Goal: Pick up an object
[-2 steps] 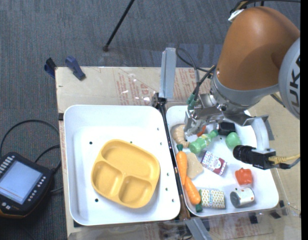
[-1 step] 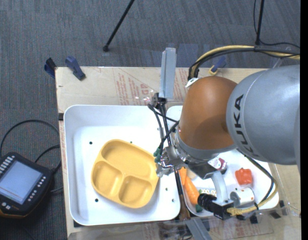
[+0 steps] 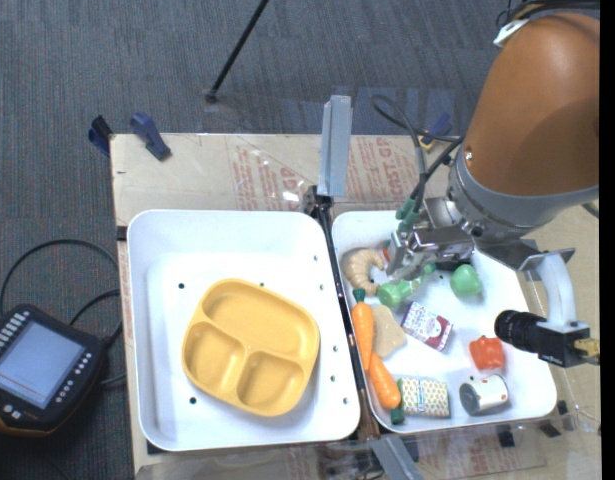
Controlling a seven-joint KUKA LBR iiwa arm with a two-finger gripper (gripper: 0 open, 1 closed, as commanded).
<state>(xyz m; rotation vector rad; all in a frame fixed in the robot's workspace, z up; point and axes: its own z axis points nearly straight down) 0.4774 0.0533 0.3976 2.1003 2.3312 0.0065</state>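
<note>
My gripper hangs low over the back of the right bin. A tan croissant lies just to its left. Under its tip is a small green bottle-shaped toy, and I cannot make out whether the two touch. A round green toy sits just to its right. Further forward are two orange carrots, a beige piece, a purple-and-white packet, a red toy, a patterned box and a grey can.
The left bin holds a yellow divided plate. A grey upright post stands behind the wall between the bins. A black camera-like unit sticks in over the right bin's right rim. A teach pendant lies on the floor at left.
</note>
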